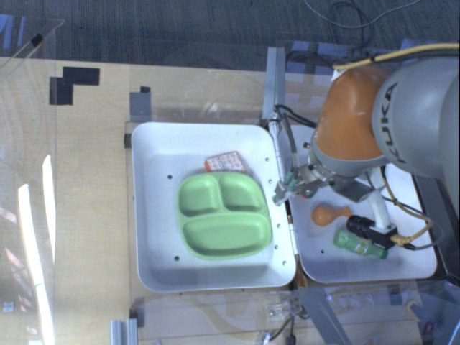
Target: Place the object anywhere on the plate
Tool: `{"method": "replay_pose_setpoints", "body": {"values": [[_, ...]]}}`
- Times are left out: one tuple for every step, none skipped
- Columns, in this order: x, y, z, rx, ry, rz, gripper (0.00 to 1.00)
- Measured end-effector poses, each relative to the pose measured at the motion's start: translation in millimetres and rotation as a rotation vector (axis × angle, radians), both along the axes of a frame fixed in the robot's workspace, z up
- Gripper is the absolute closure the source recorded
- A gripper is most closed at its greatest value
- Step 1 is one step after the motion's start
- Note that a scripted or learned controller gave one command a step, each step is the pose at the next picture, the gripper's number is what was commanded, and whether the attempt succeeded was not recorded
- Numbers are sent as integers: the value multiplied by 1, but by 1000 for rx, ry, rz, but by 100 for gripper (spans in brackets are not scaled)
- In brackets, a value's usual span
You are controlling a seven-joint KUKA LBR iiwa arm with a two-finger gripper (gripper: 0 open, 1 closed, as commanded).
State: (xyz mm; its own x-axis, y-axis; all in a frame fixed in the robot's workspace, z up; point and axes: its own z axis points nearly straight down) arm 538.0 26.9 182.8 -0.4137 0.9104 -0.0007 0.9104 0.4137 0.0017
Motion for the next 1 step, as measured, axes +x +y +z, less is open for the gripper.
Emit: {"method": "replay_pose_setpoints", "body": {"values": [[46,-21,0,0,0,41,100]]}}
